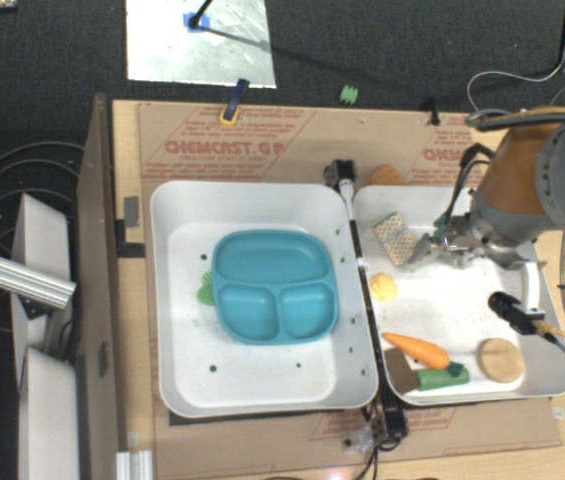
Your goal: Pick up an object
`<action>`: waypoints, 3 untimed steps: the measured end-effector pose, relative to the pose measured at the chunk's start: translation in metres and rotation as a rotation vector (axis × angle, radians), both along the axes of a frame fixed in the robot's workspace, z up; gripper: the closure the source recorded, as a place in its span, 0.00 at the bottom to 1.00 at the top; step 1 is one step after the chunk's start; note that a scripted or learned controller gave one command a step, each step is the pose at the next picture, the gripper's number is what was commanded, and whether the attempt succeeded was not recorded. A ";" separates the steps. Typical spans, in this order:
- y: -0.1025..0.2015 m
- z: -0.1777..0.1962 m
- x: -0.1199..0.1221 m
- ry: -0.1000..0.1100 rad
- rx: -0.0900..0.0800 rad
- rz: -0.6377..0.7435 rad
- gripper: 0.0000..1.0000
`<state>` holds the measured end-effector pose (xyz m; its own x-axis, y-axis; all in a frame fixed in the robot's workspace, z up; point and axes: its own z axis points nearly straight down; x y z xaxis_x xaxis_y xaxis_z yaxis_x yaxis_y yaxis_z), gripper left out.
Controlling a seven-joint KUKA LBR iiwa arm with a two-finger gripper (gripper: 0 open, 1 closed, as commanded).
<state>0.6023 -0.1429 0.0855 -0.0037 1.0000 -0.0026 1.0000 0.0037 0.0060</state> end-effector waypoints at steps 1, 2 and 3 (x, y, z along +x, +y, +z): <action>-0.021 0.001 0.066 -0.004 0.000 0.003 0.00; 0.012 -0.001 0.000 0.008 0.002 -0.004 0.00; -0.046 0.034 0.058 -0.005 -0.003 -0.004 0.00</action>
<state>0.6601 -0.1890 0.1200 -0.0002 1.0000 -0.0052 0.9999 0.0002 0.0115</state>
